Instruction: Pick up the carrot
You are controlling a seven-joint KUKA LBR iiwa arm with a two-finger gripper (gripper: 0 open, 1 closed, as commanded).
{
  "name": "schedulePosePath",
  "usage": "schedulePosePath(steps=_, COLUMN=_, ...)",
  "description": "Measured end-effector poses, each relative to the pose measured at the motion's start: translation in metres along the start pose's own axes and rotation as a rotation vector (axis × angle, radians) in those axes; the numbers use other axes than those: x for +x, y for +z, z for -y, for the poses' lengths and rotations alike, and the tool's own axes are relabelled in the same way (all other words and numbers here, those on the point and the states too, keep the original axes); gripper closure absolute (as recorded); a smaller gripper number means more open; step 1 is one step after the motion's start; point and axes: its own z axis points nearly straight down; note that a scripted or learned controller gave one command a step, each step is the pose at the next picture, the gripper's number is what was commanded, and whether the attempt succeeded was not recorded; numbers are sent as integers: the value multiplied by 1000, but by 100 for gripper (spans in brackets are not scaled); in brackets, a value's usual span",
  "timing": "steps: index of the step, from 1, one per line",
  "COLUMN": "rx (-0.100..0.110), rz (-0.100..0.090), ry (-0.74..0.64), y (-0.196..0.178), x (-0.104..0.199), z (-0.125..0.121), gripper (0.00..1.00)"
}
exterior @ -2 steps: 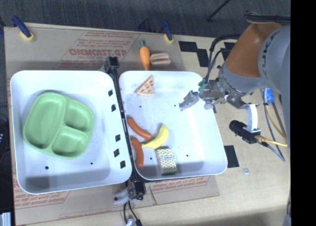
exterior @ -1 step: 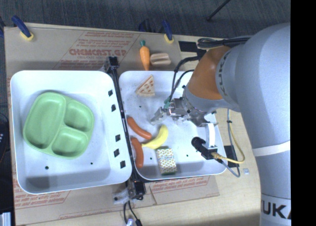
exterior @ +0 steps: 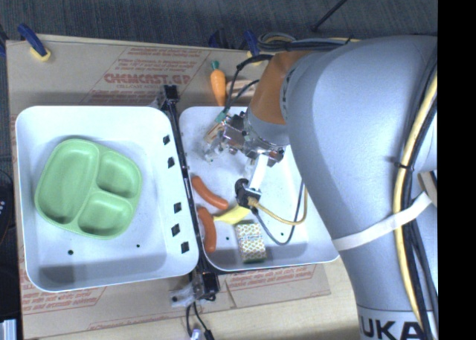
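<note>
- Gripper (exterior: 214, 138) hangs low over the far part of the right bin (exterior: 294, 253); whether it is open or closed cannot be told.
- Carrot (exterior: 217, 85) lies outside that bin, on the cardboard (exterior: 97, 71) just beyond its far rim, near the gripper.
- Two sausages (exterior: 209, 193), a yellow piece (exterior: 233, 216) and a patterned sponge (exterior: 251, 242) lie in the right bin.
- Green divided plate (exterior: 88, 187) sits in the left bin (exterior: 44, 271).
</note>
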Motion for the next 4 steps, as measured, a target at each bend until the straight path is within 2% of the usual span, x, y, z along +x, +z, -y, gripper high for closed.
schedulePosePath(steps=1, rx=-1, rz=0, ry=271, y=-168, x=-37, z=-17, gripper=0)
schedulePosePath(steps=2, rx=4, rz=1, ry=649, y=-30, x=-70, z=-7, gripper=0)
schedulePosePath(steps=3, rx=1, rz=-1, ry=573, y=-69, x=13, z=-18, gripper=0)
schedulePosePath(steps=4, rx=5, rz=3, ry=767, y=1, x=15, z=-29, gripper=0)
